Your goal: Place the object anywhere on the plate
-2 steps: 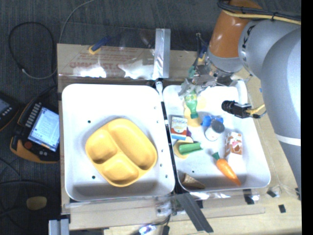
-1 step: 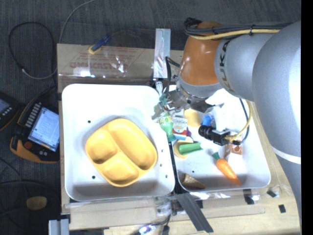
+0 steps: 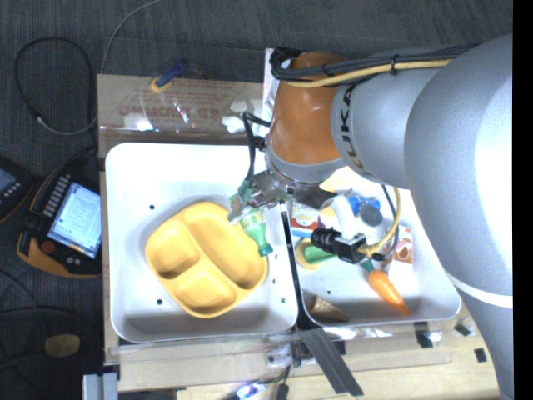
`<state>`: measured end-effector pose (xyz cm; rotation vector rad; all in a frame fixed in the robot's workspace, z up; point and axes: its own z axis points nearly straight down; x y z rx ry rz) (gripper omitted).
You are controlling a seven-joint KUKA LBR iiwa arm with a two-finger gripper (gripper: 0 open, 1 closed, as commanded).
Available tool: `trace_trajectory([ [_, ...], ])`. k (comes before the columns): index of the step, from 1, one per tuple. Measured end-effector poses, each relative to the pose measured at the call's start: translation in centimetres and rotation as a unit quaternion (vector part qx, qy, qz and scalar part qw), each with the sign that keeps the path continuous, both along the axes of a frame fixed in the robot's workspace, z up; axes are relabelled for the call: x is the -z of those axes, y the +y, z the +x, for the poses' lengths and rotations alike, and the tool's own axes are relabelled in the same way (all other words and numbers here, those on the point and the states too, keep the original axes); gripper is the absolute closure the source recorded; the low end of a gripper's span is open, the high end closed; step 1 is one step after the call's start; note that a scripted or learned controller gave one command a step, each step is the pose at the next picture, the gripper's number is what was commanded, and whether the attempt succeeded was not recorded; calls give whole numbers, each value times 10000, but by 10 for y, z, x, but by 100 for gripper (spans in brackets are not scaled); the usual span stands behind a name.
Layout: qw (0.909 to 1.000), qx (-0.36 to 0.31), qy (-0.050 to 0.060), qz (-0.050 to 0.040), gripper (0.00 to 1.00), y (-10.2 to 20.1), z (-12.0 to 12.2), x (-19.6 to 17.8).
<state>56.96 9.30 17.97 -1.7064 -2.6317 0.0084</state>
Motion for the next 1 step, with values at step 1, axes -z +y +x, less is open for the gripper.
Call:
trace_trajectory([
  [1, 10000, 1, -1, 1, 0, 0, 0, 0],
])
